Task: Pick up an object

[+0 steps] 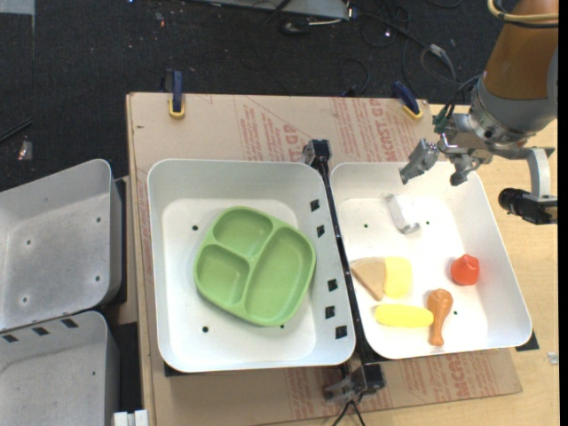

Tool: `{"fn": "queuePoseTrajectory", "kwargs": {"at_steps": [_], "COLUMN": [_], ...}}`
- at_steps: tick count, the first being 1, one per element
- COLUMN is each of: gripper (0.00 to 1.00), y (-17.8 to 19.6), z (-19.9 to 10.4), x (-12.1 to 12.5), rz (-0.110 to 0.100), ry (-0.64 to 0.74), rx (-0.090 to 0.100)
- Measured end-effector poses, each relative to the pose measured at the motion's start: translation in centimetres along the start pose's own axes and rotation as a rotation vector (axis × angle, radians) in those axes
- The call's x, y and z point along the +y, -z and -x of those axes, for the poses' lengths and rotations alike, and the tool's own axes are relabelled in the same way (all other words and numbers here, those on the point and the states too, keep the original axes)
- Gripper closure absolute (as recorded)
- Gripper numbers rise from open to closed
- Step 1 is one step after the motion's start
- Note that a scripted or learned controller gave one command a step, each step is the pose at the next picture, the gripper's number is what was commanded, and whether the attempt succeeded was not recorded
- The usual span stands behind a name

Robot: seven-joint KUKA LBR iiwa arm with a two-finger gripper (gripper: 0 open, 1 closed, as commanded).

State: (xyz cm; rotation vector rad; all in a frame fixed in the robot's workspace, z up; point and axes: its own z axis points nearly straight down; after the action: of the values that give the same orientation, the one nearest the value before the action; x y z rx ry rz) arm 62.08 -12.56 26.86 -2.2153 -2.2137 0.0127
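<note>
My gripper [438,169] hangs over the far edge of the right bin [501,238], its two fingers spread apart and open, with nothing between them. Just below it, on the bin floor, lies a small pale grey block [404,213]. Nearer the front of that bin are a tan wedge [369,276], a yellow block [398,276], a yellow oblong piece [402,316], an orange drumstick [438,313] and a small red piece [465,270].
In the left bin [173,238] sits a green divided plate [256,264]. A black divider [335,256] runs between the bins. Yellow clamps [177,105] hold the board at the back. White lids [53,238] lie off to the left.
</note>
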Motion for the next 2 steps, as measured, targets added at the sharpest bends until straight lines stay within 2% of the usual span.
{"fn": "queuePoseTrajectory", "kwargs": {"at_steps": [1, 2], "gripper": [0.0, 0.0], "y": [0.8, -3.8], "z": [0.0, 0.4], "x": [0.2, -0.4], "rz": [0.013, 0.008], "ry": [0.002, -0.001], "rx": [-0.002, -0.001]}}
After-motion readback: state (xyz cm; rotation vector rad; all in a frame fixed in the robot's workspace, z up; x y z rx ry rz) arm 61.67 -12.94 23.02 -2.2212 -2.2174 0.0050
